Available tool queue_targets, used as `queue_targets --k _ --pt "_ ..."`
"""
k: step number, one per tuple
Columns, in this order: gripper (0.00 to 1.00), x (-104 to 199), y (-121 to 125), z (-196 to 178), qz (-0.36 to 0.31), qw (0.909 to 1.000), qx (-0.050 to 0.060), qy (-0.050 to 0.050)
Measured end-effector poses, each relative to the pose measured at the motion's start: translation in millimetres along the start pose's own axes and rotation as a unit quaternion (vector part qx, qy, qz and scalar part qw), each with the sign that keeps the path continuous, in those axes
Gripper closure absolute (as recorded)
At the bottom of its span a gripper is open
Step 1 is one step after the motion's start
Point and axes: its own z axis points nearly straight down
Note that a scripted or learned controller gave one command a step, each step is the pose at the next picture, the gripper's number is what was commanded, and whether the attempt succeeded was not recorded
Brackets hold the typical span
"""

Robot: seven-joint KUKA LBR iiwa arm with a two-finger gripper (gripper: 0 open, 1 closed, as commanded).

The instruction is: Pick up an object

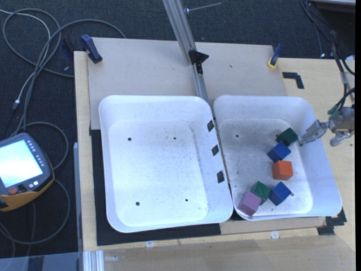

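Note:
The right bin (321, 174) holds several small blocks. A dark green block (287, 135) lies near its right wall, with a blue block (278, 152) and an orange block (282, 169) just below it. Near the bin's front lie a green block (260, 189), a second blue block (280, 193) and a purple block (249, 202). My gripper (323, 137) hangs over the bin's right rim, to the right of the dark green block. Its fingers are spread open with nothing between them, and one fingertip (309, 134) points toward that block.
The left bin (113, 151) stands beside the right one, with a divider with black clips (215, 149) between them. A slanted metal pole (179, 24) rises at the back. A teach pendant (20, 168) and cables lie on the floor at left.

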Motion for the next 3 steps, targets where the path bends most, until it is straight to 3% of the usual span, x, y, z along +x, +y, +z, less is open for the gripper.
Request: queue_targets --k 1,2,3 --pt "0.0 -5.0 20.8 151.0 0.001 1.0 0.003 0.001" --pt "0.0 22.0 -3.0 154.0 0.0 1.0 0.002 0.001" --pt "0.0 82.5 11.7 153.7 -0.003 1.0 0.0 0.002"
